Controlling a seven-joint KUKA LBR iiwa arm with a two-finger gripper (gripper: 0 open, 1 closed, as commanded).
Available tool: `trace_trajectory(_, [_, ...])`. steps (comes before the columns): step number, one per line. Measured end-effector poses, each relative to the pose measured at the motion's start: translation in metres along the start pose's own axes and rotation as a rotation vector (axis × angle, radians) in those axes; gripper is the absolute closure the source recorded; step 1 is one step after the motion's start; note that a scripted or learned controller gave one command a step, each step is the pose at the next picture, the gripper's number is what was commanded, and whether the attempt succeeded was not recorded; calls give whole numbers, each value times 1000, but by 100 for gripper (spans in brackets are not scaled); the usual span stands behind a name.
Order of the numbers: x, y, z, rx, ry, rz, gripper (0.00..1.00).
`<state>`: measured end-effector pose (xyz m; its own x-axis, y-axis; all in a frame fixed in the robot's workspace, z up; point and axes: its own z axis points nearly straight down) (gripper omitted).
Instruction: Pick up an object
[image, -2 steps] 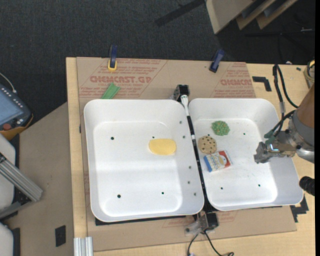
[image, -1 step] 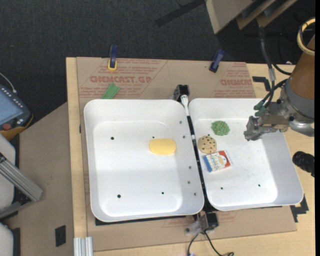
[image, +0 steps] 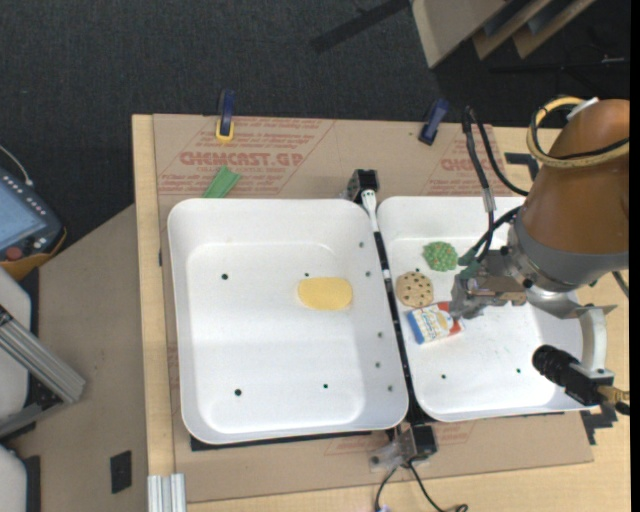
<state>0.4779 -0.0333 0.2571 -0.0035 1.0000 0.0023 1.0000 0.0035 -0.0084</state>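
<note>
I see the bench (image: 300, 160) carrying two white bins. The left bin (image: 250, 380) holds one yellow oval piece (image: 324, 293). My arm (image: 575, 200) hangs over the right bin (image: 480, 385), its jaws (image: 468, 300) low just beside the striped packet (image: 432, 325); I cannot tell how they stand or whether they hold anything. The round cookie (image: 414, 289) and the green piece (image: 439, 255) lie near. My concern: the flat packet may slide away, or the cookie may be nudged.
</note>
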Motion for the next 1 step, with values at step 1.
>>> trace_trajectory(1, [56, 2, -71, -16, -1, -3, 100])
